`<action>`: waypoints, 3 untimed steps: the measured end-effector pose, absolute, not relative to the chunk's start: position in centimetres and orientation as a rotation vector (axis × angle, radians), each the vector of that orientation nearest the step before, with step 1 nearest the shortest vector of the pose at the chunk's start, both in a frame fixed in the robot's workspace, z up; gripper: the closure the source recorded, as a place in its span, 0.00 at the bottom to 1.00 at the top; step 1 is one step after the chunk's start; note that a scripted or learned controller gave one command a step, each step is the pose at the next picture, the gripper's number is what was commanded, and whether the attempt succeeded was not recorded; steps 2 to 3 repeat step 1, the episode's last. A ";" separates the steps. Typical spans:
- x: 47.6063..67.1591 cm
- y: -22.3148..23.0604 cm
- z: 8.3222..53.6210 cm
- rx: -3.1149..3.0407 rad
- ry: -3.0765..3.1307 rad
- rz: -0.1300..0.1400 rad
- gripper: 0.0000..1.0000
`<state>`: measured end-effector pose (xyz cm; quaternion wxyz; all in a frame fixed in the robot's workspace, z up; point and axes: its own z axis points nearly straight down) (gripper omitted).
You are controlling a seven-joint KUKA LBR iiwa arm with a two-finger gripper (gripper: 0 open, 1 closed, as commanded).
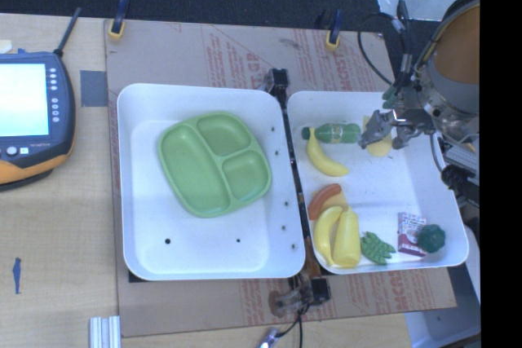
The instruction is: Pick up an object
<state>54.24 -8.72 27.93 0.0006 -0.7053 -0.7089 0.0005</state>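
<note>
My gripper (388,134) hangs over the back of the right bin (424,175), its two dark fingers spread apart and open. A small yellow object (378,146) lies just under and partly between the fingertips; most of it is hidden by the left finger. Directly left of the gripper a green bottle (334,133) lies on its side, with a banana (325,159) curving below it. Toward the bin's front are an orange-red sausage (326,195), two yellow pieces (338,236), a small green leafy item (377,247), a red-and-white packet (410,226) and a broccoli (431,238).
The left bin (147,248) holds a green divided plate (214,163). A control pendant with a screen (28,114) rests on the bench at far left. Clamps (331,32) and cables sit behind the bins, and the arm's grey body (457,53) is at right.
</note>
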 end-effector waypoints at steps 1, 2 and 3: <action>56.5 -3.7 23.9 -2.213 -2.225 0.006 1.00; 56.5 -3.7 23.9 -2.213 -2.225 0.006 1.00; 56.5 -3.7 23.9 -2.213 -2.225 0.006 1.00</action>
